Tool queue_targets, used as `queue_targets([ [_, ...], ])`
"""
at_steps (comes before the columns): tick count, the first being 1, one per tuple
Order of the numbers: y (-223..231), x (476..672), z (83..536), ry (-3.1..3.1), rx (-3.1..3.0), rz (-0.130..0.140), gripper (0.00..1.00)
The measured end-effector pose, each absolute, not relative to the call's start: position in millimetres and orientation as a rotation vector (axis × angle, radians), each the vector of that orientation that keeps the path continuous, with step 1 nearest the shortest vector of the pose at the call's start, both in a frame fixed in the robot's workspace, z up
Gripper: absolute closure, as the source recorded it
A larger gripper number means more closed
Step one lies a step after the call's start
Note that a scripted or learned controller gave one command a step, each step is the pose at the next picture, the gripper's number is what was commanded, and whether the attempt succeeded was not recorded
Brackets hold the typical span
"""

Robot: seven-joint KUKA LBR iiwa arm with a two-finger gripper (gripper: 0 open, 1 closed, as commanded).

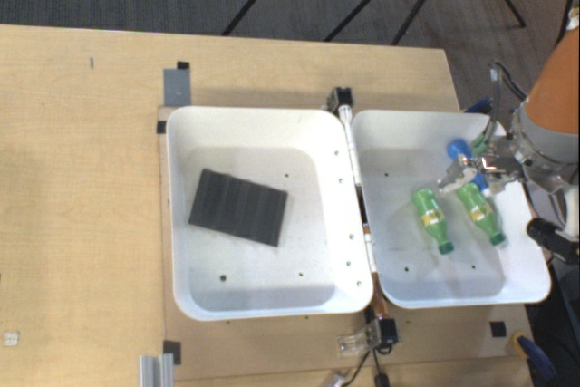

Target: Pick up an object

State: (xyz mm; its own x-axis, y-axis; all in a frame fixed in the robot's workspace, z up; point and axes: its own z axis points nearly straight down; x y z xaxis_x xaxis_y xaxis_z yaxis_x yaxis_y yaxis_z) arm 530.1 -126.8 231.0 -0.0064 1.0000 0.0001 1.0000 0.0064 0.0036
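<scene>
Over right bin, 3 o'clock side: arm comes in from the right, orange band showing above the wrist.
Gripper [473, 169]: low over the right bin [399, 281], near its 2 o'clock corner. Metal fingers spread apart, nothing seen between them, so I read it as open and empty.
Candidate objects: two green bottles in the right bin. Left bottle [432, 218] lies flat near the bin's centre, running roughly 11 to 5 o'clock. Right bottle [480, 213] lies just beside it, nearly parallel, with its upper end right under the fingertips.
Blue cap [458, 148]: at 12 o'clock from the gripper, close to the fingers. Can't tell if it belongs to a bottle or is a separate piece.
Left bin [181, 285]: one dark ribbed block [238, 208] lying flat, left of centre, well apart from the arm.
Contact: can't tell whether the fingers touch the right bottle or hover just above it.
Progress: early. Approach looks done and the likely target is the right bottle.
Left to do: close on it, lift it clear of the bin floor, confirm it comes up.
Risk: both bottles are round and close together, so a fingertip could land between them or roll one.
</scene>
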Motion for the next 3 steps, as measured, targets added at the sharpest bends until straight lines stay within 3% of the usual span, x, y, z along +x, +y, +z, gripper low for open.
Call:
queue_targets([
  [1,-101.5,557.5,95.7,2.439,1.973,0.007,0.00],
  [2,-95.4,511.4,90.9,2.438,1.959,0.017,0.00],
  [3,-94.7,515.7,103.9,2.432,1.951,0.027,1.00],
])
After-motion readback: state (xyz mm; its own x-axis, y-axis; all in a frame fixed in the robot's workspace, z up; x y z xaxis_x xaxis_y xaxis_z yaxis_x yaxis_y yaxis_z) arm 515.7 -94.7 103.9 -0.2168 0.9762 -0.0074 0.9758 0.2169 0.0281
